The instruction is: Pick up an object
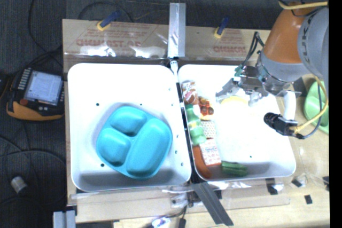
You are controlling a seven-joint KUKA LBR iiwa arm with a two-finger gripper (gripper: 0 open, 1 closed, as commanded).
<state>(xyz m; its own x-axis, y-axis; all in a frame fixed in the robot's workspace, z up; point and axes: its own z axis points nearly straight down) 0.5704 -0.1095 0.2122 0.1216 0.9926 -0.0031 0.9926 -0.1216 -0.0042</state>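
Jaws (238, 94) spread wide over upper part of right bin (267, 152), nothing pinched between them. Yellow object (234, 99), small, curved, lies on bin floor directly beneath jaws, partly hidden. Row of small packaged items (202, 131) along right bin's left wall, green piece (233, 168) at its near end. Left bin (85, 88) holds turquoise three-compartment tray (134, 140), tilted.

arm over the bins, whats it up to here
A grey and orange robot arm reaches in from the right, its gripper above the upper part of the right bin. Something yellow shows just under it, but a grasp isn't clear. Small items line that bin's left wall. The left bin holds a blue divided tray.
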